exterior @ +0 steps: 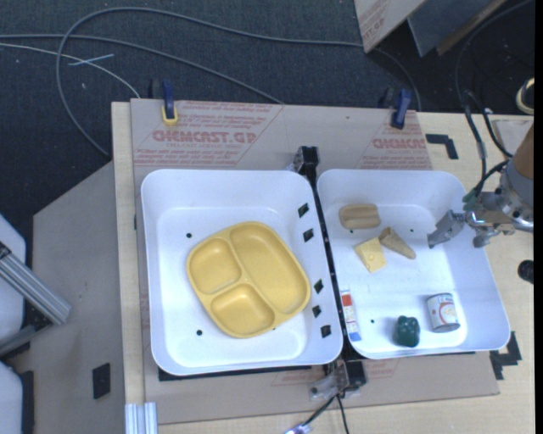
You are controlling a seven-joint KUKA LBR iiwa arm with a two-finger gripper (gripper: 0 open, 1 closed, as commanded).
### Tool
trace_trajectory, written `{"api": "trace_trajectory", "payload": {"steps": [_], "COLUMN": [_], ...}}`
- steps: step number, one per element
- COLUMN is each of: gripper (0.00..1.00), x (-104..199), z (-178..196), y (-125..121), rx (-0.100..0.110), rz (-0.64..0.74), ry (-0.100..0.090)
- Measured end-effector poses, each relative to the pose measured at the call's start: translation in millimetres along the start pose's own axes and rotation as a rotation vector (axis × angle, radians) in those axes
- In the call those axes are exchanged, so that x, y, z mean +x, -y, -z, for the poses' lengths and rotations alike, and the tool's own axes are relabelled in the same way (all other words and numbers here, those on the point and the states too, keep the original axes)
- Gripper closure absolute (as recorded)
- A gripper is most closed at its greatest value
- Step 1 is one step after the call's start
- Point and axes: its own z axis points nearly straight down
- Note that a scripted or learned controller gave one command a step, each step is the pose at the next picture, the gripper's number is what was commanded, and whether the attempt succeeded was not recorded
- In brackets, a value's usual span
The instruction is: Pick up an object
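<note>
Dark carpet-looking floor (254, 59) with a few thin cables (102, 38) looping across it, and on top of that a pale wooden board (127, 254) with red lettering printed along its far edge, held by two blue clamps (169, 100). Two shallow white plastic bins sit side by side on the board, glossy with rounded corners. The left bin (161, 212) has a yellow divided plate (247, 278) in it, smooth plastic, three compartments, sitting at an angle roughly in the middle. The right bin (475, 288) has the small stuff: a tan bread-roll-shaped piece (360, 217) near the far side, a flat yellow square (370, 254) just beside a tan wedge (397, 244) (can't tell if they touch), a little can (441, 312) with a red-and-white label near the front right, a lumpy dark green thing (407, 331) next to it, and a thin tube or stick (347, 310) lying along the left wall, too small to read. The arm comes in from the right and is mostly cut off by the edge, just grey metal and cables. The claw (462, 234) hangs over the right side of the right bin with its two fingers spread apart and nothing between them, well clear of the wedge. There's a cardboard box corner (386, 21) cut off at the top.
</note>
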Motion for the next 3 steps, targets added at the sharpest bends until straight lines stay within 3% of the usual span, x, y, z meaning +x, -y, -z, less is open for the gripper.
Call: {"api": "trace_trajectory", "payload": {"steps": [1,3], "gripper": [0.00,0.00], "x": [0.3,-3.1], "z": [5.7,-91.4], "y": [-3.0,1.7], "rx": [-0.011,-0.005], "rz": [0.003,0.002], "ry": [0.003,0.001]}}
